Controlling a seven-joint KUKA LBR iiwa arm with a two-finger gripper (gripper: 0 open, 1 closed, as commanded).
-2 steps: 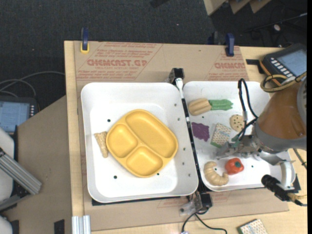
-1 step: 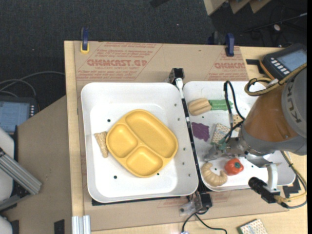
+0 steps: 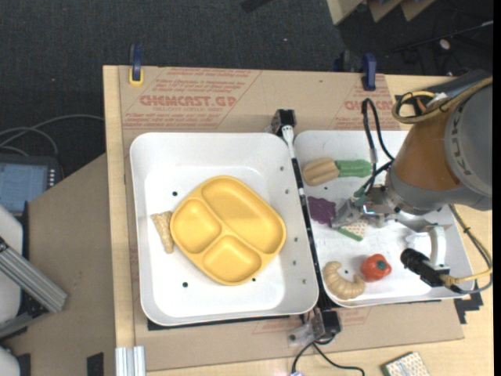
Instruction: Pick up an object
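Note:
The right bin [image 3: 337, 141] holds several small things. A purple piece [image 3: 319, 208] lies near its left wall, with a pale speckled wafer [image 3: 354, 231] just below and right of it. My gripper [image 3: 354, 212] hangs low in this bin, right beside the purple piece and over the wafer. Nothing shows as lifted. A tan roll [image 3: 318, 171] and a green piece [image 3: 354, 168] lie end to end at the back. A red fruit [image 3: 376, 267] and a beige curved pastry [image 3: 343, 282] sit at the front.
The left bin [image 3: 149, 155] carries a yellow three-part plate [image 3: 227, 229] in its middle, with a tan cracker strip [image 3: 163, 231] against the plate's left side. The arm's orange wrist [image 3: 427, 159] covers the right bin's right half.

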